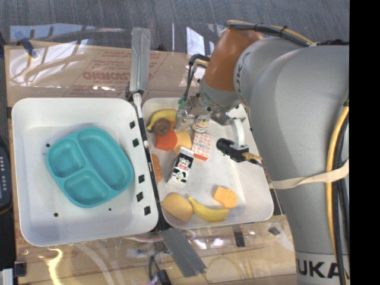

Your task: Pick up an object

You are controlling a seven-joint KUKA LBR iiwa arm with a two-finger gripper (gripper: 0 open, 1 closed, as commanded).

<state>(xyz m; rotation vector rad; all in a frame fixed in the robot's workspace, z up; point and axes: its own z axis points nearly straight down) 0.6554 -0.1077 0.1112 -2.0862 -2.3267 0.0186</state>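
Carton [183, 167]: black-and-white, long axis 1 to 7 o'clock. Gripper [189, 116] at 12 o'clock of it; opening cannot be told.

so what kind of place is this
Probably a robotics lab test bench: a KUKA arm reaches over two white bins, one holding toy food such as a banana, the other a teal divided plate.

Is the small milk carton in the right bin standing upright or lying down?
Lying down. The milk carton rests flat on the floor of the right bin, its printed side facing up, its length running along the floor.
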